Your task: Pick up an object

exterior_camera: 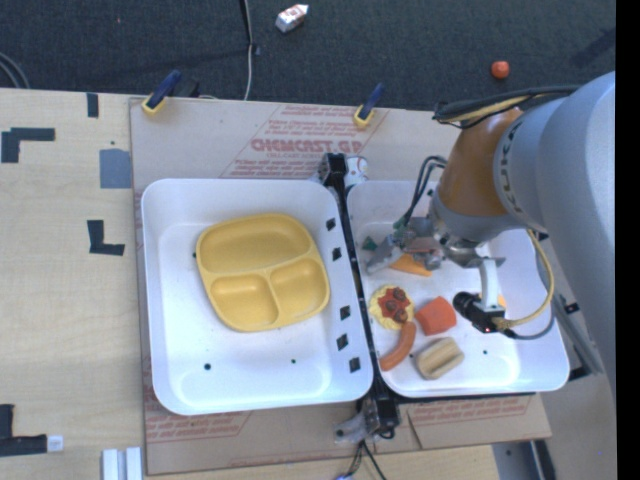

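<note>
Reaching in from the right edge of the desk, the grey arm with its orange band bends down over the right bin. The gripper sits low in the upper left part of that bin, near the black divider between the two bins. Whether it is released or clenched I cannot tell, since the wrist and cabling cover it from above. An orange wedge-shaped piece lies just beside or under the gripper, and it cannot be made out whether the two are touching.

Toy foods lie loose on the bin floor toward the near edge. A small pizza slice, yellow with red spots, lies close to the divider. A red-orange block sits just to its right. A sausage lies tilted below the pizza slice, its lower end near the bin's near left corner. A tan bread roll rests just right of the sausage.

In the left bin, a yellow divided plate lies flat near the middle, with three compartments. Both bins rest on a cardboard sheet held at the far edge by two clamps, one at the far left corner of the sheet and another further right. A black cable runs across the dark floor beyond the far edge of the desk, where a small white object and a small orange ball also lie.
</note>
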Motion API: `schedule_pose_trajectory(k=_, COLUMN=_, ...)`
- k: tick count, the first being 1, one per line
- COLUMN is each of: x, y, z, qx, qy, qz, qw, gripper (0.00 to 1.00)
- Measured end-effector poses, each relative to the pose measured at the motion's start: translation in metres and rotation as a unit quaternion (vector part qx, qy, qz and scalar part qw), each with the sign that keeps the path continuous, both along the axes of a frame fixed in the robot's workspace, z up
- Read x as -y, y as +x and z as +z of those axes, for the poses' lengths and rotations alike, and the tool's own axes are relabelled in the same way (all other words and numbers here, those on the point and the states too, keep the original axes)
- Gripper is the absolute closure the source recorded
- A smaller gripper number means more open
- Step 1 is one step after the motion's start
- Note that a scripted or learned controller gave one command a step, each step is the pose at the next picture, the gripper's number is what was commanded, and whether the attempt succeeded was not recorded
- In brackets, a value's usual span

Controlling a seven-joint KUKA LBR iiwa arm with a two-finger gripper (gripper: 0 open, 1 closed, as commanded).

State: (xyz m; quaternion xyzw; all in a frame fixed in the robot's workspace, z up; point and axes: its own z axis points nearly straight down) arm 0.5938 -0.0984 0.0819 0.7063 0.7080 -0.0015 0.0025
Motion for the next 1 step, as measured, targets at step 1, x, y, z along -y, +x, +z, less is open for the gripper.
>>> schedule_pose_trajectory(k=1, x=-0.0017, y=-0.0008, z=0.0144, qx=-0.002, qy=0.0030, qz=0.000, qw=1.0000, gripper=1.00)
